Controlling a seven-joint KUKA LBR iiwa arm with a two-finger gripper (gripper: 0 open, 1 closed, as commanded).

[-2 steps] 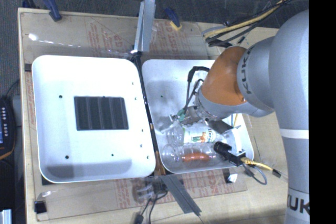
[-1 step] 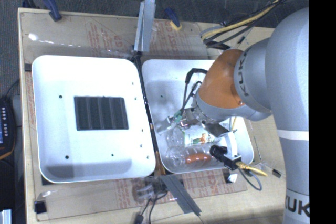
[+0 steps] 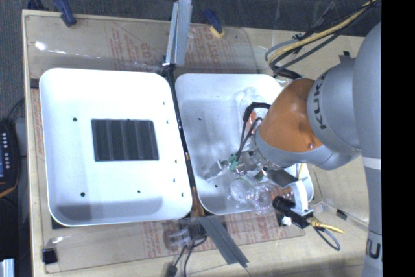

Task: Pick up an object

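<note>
The grey arm (image 3: 350, 107) with its orange band (image 3: 288, 123) is over the right bin (image 3: 207, 100). Its gripper (image 3: 241, 164) is low inside this bin, just above some clear plastic objects (image 3: 249, 192) at the near wall. The left bin (image 3: 65, 100) has a dark grate (image 3: 124, 139).

Viewpoint: one fixed camera above the pale wooden bench (image 3: 39, 48)
Facing: downward at a slant
Coverage: two shallow white plastic bins (image 3: 58, 107), whole

Bench (image 3: 39, 36) – two white bins (image 3: 104, 139) (side by side).
</note>
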